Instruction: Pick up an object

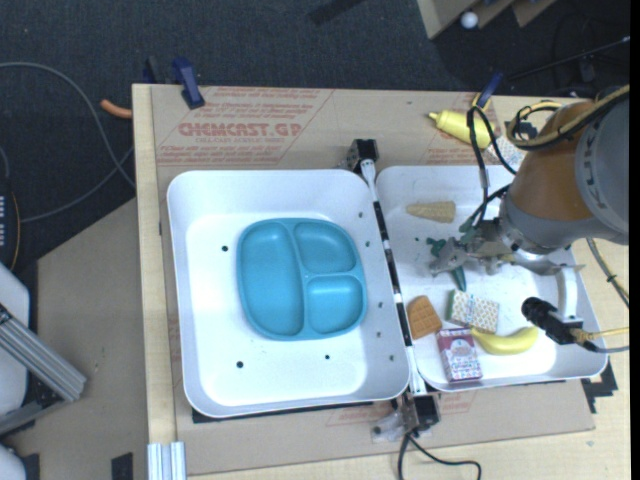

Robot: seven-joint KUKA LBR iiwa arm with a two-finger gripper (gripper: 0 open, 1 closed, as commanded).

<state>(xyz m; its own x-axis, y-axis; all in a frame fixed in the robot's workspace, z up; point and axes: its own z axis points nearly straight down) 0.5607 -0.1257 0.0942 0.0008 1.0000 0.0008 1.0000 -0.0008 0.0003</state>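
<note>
Arm: grey with orange band, enters from the right edge of the frame and reaches over the right bin (590,366).
Gripper (466,256): low in the middle of the right bin, pointing toward frame left. Cannot tell how far it is parted or whether it has hold of anything; the tip is blurred against the bin floor.
Dark green object (440,259): small, irregular, at the left tip of the gripper, touching or just beside it; cannot tell which. Its shape is too small to make out.
Tan wedge (432,210): upper part of the right bin, above the gripper, apart from it.
Brown cracker-like piece (424,316): lower left of the right bin, near the wall between the bins.
Patterned square pack (474,311): just right of the brown piece, below the gripper.
Banana (505,341): lies flat at the lower right of the patterned pack, close against its corner.
Red box (459,355): near the bottom rim of the right bin, left of the banana.
Left bin (195,268): holds a blue divided plate (300,276), three compartments, centred, upright.
Bench (250,123): pale board with red lettering; a yellow object (455,123) lies on it above the right bin, and a blue clamp (186,82) sits at its upper left edge.
</note>
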